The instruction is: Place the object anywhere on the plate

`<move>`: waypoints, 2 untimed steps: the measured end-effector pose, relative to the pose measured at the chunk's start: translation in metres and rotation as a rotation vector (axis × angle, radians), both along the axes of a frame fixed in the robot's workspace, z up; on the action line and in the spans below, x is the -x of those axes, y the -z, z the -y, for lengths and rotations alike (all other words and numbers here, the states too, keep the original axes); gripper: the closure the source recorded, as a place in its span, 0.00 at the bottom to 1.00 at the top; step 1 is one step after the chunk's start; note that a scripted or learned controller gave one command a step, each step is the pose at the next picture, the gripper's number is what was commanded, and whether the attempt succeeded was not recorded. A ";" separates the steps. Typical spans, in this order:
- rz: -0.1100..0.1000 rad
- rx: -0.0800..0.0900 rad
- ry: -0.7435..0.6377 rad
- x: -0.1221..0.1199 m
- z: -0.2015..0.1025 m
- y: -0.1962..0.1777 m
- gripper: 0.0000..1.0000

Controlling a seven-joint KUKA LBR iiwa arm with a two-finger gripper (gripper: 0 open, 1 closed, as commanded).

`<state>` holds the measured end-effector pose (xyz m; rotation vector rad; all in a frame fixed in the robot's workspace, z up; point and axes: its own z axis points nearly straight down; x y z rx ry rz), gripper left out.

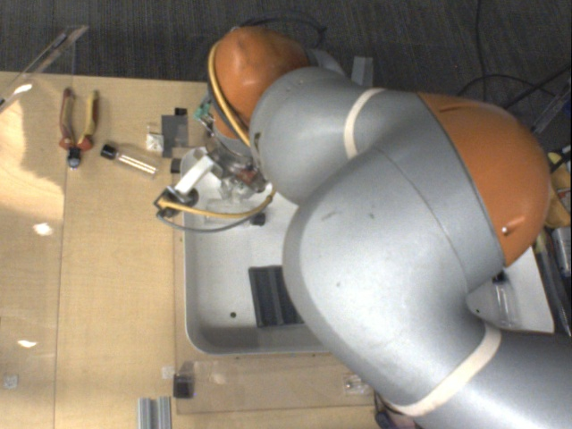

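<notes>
The big grey arm (393, 239) sweeps in from three o'clock and blankets most of the frame, its orange wrist band (255, 61) up at about twelve o'clock. The wrist is bent down over the upper left corner of the white bin (214, 320), and the gripper (234, 179) sits tucked under it, just over the bin's ten o'clock corner. Whether the tool is clenched or released I cannot tell; the wrist housing and a loop of yellow cable (210, 213) crowd that spot. A white bracket-like piece (190, 179) juts out toward nine o'clock from the wrist; it looks like part of the tool mount, though I can't be sure.

As for the object to be placed: I can't pick it out with any confidence. Inside the bin, toward six o'clock, lies a dark ribbed rectangular piece (271, 295), half hidden by the arm. It could be a bin fixture or the item itself, hard to call. No plate is identifiable under all that arm.

Off at ten o'clock on the wooden bench (89, 284) rest red-handled pliers (77, 121) and a small clear vial with a black cap (128, 158), well apart from the bin.

My read: nothing shows a completed placement. At best this is a reach or grasp attempt at the bin's corner, with the carry and set-down left to do.
</notes>
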<state>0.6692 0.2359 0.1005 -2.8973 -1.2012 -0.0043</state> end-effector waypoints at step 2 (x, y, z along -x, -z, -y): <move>0.006 0.004 -0.655 0.020 0.000 0.003 1.00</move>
